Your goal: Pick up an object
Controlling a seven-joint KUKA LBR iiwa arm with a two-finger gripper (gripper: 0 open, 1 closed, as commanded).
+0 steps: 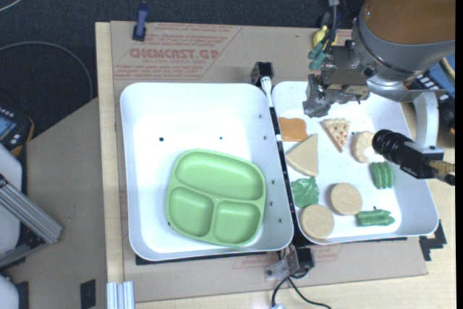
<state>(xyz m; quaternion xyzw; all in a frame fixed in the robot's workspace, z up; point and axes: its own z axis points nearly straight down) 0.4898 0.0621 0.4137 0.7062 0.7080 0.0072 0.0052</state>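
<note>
Directly under the gripper (pixel 316 109), at the right bin's (pixel 419 224) far-left corner, lies an orange slab (pixel 293 129), its long side running across the bin. Nothing sits between the fingers; whether they are open or closed cannot be told. Beside it lie a tan wedge (pixel 304 155) pointing away and a pizza slice (pixel 337 134). The left bin (pixel 141 155) holds a green divided tray (pixel 215 196).
</note>
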